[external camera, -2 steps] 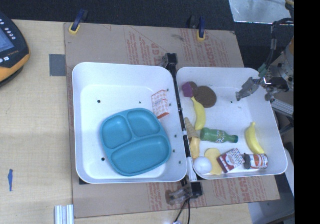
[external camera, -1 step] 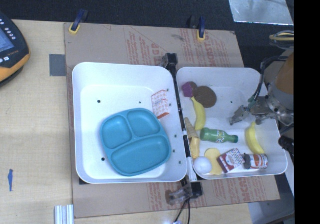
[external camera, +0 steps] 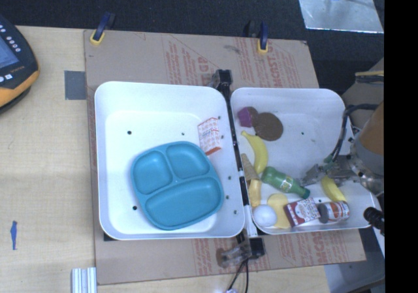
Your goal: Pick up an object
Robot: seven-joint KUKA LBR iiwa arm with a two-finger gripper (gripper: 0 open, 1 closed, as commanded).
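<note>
The divided tray (external camera: 176, 185) is lying in the left bin (external camera: 114, 106); a small carton (external camera: 209, 136) is sitting just behind the tray's right edge. A banana (external camera: 257, 151), a bottle (external camera: 285, 182) and a ball (external camera: 264, 215) are lying right of the tray, in the right bin (external camera: 307, 99).

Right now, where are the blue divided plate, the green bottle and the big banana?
blue divided plate (external camera: 177, 185): camera view, middle divider.
green bottle (external camera: 283, 181): camera view, mid-body.
banana (external camera: 257, 151): camera view, middle of its curve.
</note>
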